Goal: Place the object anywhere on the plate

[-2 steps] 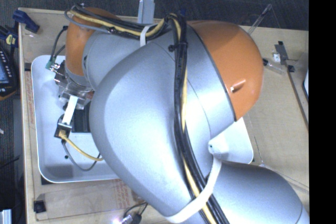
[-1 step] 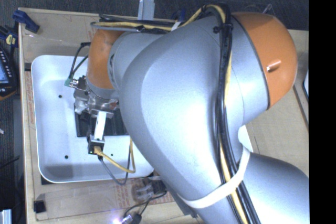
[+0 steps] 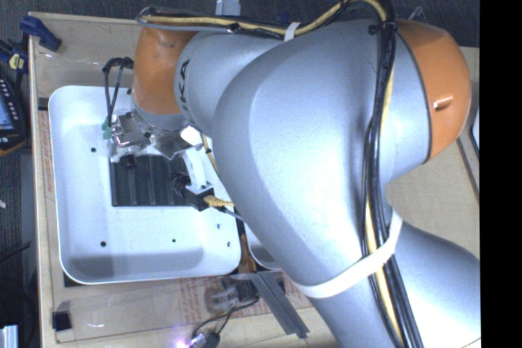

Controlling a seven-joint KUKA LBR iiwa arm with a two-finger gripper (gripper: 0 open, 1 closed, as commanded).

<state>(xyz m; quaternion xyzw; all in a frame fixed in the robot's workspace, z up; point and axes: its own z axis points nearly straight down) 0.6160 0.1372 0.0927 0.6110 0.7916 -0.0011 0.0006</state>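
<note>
Evenly lit, slightly soft, with mild glare.

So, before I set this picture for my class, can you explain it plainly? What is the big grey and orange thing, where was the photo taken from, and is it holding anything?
The big grey and orange shape is a robot arm, seen from a fixed camera above the bench looking down at a slant. The arm reaches in from the right and hides much of the scene. Its gripper, the two-finger tool at its tip, hangs over the left white bin, a shallow tray on the wooden bench. A dark ribbed block sits just below the gripper, apparently part of the tool. I cannot tell whether it holds anything. Black and yellow cables run along the arm.
</note>
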